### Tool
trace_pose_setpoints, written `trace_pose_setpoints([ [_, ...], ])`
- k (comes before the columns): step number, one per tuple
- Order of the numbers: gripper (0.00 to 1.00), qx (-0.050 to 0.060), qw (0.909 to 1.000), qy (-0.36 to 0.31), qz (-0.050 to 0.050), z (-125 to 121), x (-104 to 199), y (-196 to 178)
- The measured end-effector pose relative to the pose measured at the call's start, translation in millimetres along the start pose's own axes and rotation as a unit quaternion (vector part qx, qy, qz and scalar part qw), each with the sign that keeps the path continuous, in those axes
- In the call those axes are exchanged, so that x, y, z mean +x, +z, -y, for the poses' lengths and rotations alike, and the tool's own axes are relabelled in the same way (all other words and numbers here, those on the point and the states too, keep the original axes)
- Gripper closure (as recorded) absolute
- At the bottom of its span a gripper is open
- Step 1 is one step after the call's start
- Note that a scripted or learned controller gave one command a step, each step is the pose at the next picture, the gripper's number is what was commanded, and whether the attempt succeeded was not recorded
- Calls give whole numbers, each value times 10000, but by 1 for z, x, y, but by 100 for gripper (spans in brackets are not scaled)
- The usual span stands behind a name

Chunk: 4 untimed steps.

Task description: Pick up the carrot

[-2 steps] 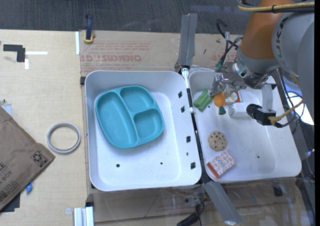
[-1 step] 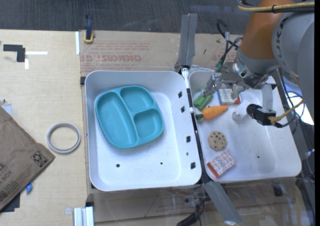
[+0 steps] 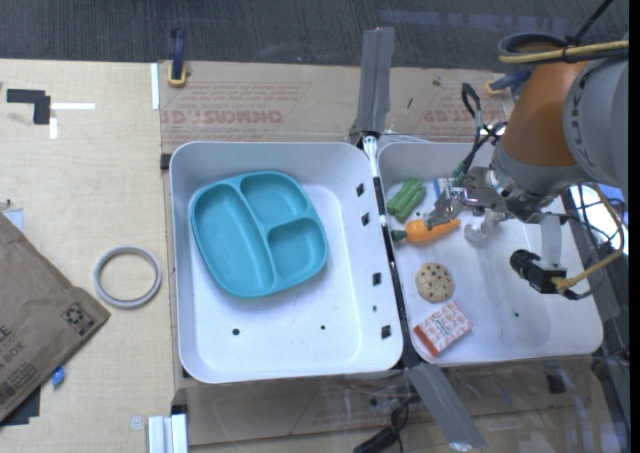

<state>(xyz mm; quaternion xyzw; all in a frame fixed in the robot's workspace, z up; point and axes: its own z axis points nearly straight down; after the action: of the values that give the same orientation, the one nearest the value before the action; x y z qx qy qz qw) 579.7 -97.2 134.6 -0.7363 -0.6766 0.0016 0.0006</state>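
Orange and small, the carrot (image 3: 431, 231) lay in the right bin (image 3: 520, 326), near its left wall, below a green vegetable (image 3: 405, 198) and above a cookie (image 3: 434, 282). The gripper (image 3: 448, 207) hung right over its right end; whether it gripped was unclear.

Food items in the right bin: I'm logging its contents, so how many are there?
4: green vegetable at the back, carrot just in front by the hand, cookie mid-bin, red-and-white packet nearest. The arm may hide more.
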Motion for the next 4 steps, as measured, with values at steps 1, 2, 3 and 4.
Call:
trace_pose_setpoints([
  [1, 0, -116, 9969, -772, -17, -25, 4, 31],
  [2, 0, -15, 9997, -237, -1, -40, 1, 43],
  [3, 0, -5, 9998, 207, -3, 9, -41, 43],
  [4, 100, 1, 9998, 215, -3, 9, -42, 34],
])
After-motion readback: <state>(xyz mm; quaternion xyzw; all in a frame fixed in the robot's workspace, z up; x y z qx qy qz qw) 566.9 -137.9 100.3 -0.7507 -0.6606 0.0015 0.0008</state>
